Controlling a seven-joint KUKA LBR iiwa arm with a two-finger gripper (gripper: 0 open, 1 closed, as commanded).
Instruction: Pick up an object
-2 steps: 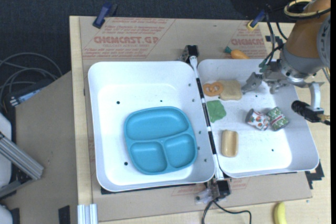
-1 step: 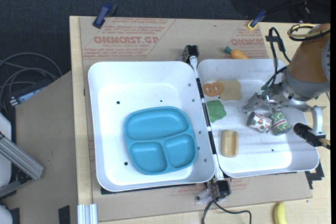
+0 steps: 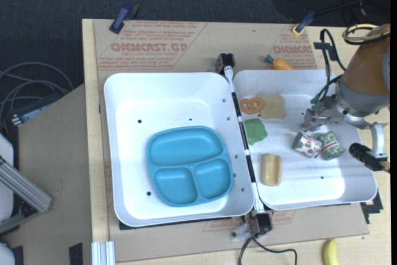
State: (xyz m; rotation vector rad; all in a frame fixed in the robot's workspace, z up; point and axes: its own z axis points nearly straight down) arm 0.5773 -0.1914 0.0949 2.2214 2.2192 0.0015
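Overhead, we looked down on the counter, where two shallow white bins sat side by side. The left bin held a blue divided plate with three compartments, lying flat near the bin's middle. The right bin carried the small things: a pretzel touching a tan cracker-like slab near the far left corner, a green piece just below them by the dividing wall, and a tan bread-coloured block nearer the front. Toward the right side lay two small patterned objects, red, white and green, touching one another.

We saw the arm reaching in from the right, its orange band above the wrist, with the tool lowered just above and beside the patterned objects. We could not tell how the tool stood, nor whether it touched anything. Outside the bins, a small orange carrot-like toy lay on the counter beyond the right bin, and a yellow thing showed at the front edge.
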